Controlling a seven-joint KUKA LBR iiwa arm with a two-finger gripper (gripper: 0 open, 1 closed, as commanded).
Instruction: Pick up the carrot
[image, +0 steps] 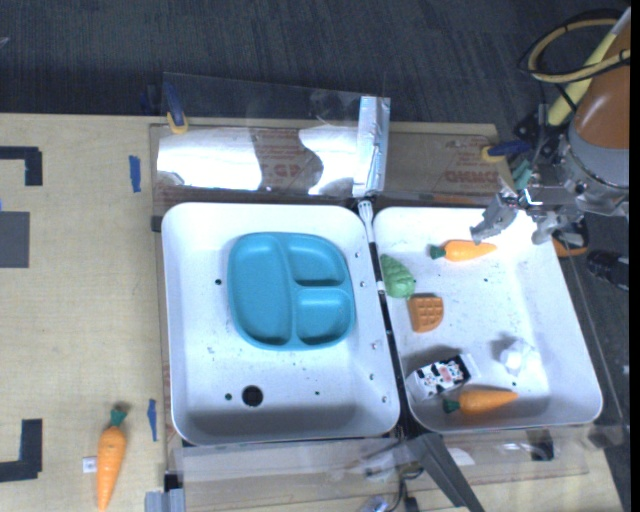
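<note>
Two orange carrots with green tops lie in the right bin (570, 300). One carrot (462, 251) is near the bin's far edge and the other carrot (482, 400) lies along its near edge. A third carrot (110, 455) rests on the wooden bench outside the bins, at the lower left. My gripper (518, 225) hangs over the far right part of the right bin, just right of and slightly beyond the far carrot. Its fingers stand open with nothing between them.
The left bin (190, 300) holds a blue divided plate (292, 289). In the right bin are also a green toy (397, 277), an orange waffle-like piece (427, 312), a white crumpled item (515, 355) and a black-and-white item (443, 373). A clear panel (270, 150) stands behind the bins.
</note>
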